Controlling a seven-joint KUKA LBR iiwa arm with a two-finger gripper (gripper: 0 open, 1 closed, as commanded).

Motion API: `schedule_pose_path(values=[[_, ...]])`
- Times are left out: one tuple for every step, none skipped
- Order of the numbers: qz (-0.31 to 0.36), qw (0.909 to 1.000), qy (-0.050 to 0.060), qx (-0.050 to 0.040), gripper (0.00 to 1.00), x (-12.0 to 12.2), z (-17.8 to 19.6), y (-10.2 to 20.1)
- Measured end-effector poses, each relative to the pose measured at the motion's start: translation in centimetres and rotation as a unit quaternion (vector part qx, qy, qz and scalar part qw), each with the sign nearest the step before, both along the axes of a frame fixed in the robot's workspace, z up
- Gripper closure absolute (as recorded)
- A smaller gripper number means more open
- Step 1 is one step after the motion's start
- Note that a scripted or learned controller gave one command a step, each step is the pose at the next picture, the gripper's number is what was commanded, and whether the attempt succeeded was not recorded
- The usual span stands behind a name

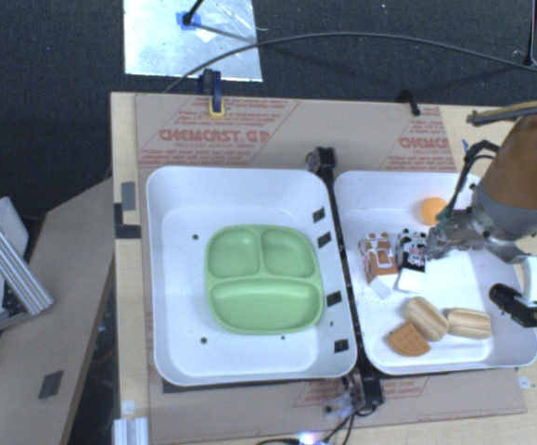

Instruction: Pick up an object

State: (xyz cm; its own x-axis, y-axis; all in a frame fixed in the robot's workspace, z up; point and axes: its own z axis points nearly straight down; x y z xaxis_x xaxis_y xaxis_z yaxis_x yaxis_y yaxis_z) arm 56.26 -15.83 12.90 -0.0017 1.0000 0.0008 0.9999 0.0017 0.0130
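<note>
Hand (419, 246) low in right bin (379, 341), touching small black-white object (411, 250); opening unclear.

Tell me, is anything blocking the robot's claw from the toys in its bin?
Nothing visible does. The gripper is already low in the right bin, right beside the small black-and-white toy. The orange ball and bread rolls lie off to the sides.
</note>
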Motion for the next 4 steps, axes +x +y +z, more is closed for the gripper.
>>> schedule_pose_path(values=[[0.001, 1.0, 0.003, -0.0019, 1.0, 0.5, 6.1, -0.8], [0.001, 1.0, 0.003, -0.0017, 1.0, 1.3, 10.8, -1.3], [0.002, 1.0, 0.004, -0.0011, 1.0, 1.4, 12.9, -1.3], [0.004, 1.0, 0.006, 0.0002, 1.0, 0.8, 13.0, 4.3]])
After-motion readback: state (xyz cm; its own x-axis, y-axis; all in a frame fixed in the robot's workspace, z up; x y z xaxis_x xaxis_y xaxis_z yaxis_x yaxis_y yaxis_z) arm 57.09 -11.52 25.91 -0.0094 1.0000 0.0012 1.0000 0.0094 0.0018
